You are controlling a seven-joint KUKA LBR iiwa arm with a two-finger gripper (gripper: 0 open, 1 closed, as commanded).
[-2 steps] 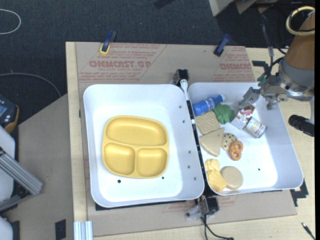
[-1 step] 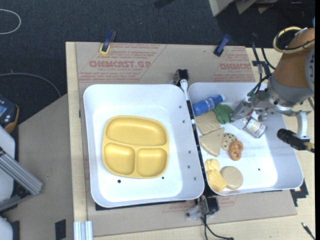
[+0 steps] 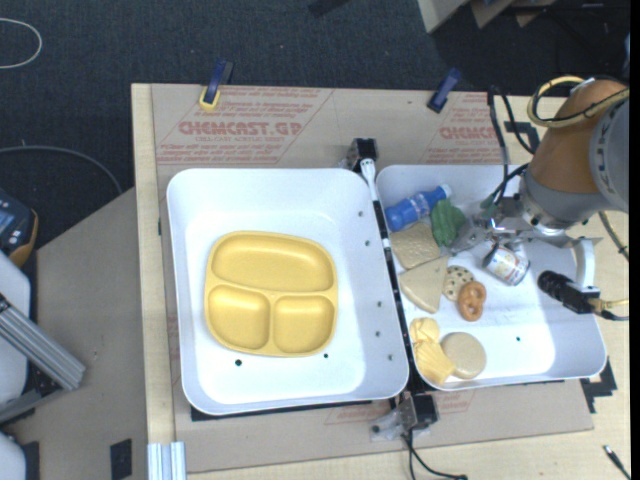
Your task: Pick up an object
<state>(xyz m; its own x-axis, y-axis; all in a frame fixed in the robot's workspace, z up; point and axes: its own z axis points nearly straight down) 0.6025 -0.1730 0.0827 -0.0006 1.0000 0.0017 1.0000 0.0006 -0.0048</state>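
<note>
While over the right bin [image 3: 560, 363]:
Gripper [image 3: 503, 255]: finger state unclear, grasp unclear
Left of it: green object [image 3: 446, 222], blue bottle [image 3: 413, 208]

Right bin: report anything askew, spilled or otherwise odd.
Nothing is spilled or damaged. The right bin has its items crowded to its left side: a blue bottle lying down, a green item, a pretzel and pale food pieces. A yellow divided tray sits square in the left bin.

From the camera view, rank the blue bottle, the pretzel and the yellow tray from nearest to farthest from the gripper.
1. Pretzel, just lower left of the gripper, right bin.
2. Blue bottle, that bin's upper left.
3. Yellow tray, left bin.
</note>
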